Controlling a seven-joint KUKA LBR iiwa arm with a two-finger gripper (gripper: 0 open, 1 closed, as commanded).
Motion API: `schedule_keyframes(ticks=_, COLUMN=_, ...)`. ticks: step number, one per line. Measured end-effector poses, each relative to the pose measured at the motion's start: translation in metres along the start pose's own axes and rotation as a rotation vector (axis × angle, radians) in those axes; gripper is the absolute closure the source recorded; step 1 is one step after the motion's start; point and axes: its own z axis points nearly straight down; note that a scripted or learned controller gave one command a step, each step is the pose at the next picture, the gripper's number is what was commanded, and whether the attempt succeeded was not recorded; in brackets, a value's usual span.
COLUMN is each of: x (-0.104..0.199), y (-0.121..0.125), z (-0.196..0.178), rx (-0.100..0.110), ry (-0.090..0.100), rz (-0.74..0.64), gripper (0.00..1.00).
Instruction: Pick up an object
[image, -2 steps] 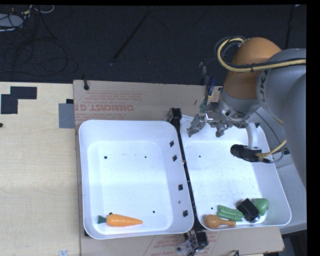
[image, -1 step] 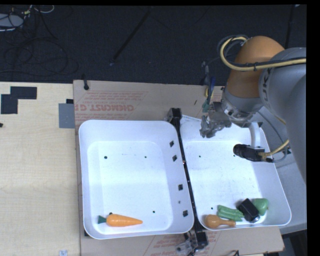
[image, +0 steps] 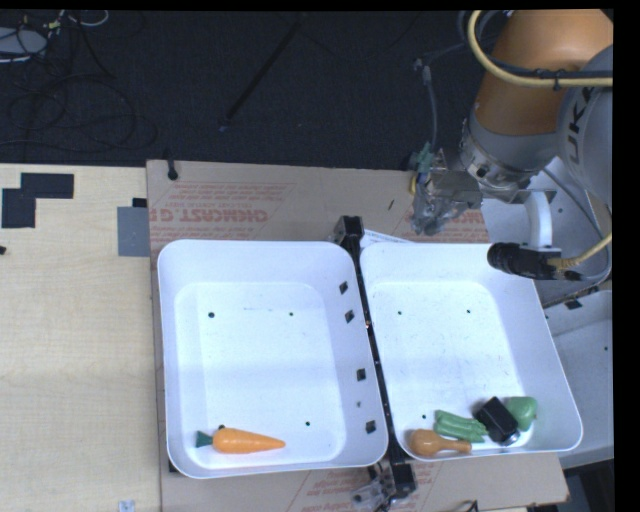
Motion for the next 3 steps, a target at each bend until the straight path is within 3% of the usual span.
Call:
schedule_keyframes(ticks=1, x=0.014, y=-0.050, z=-0.086, rx=0.006, ry=0.000, rz=0.001, gripper=1.00)
schedule_keyframes(ticks=2, x=0.024, y=-0.129, z=-0.050, rx=0.020, ry=0.000, rz=0.003, gripper=1.00)
schedule_keyframes(ticks=3, x=0.036, y=-0.097, z=-0.227, rx=-0.004, ry=-0.001, rz=0.002, gripper=1.00)
